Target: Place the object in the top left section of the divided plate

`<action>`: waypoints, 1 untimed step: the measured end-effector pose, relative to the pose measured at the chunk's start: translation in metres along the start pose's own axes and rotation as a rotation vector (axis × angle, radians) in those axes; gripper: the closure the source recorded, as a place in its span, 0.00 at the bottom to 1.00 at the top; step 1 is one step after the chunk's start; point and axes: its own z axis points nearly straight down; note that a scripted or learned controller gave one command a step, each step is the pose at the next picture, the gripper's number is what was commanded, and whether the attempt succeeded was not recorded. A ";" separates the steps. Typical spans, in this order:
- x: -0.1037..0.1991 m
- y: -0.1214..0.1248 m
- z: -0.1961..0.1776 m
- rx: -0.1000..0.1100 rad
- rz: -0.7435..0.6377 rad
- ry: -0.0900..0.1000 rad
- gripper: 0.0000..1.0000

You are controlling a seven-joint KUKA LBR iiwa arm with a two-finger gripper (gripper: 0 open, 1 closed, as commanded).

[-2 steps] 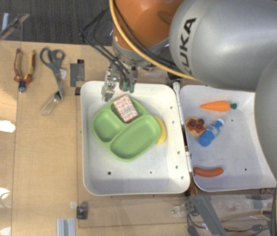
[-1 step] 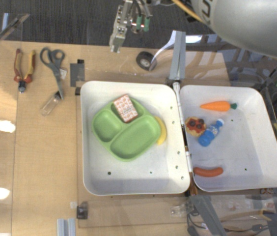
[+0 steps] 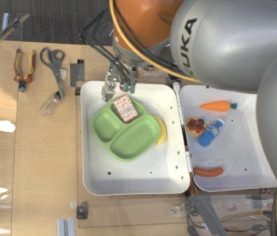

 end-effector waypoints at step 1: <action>-0.027 0.004 -0.139 -0.001 -0.028 -0.004 1.00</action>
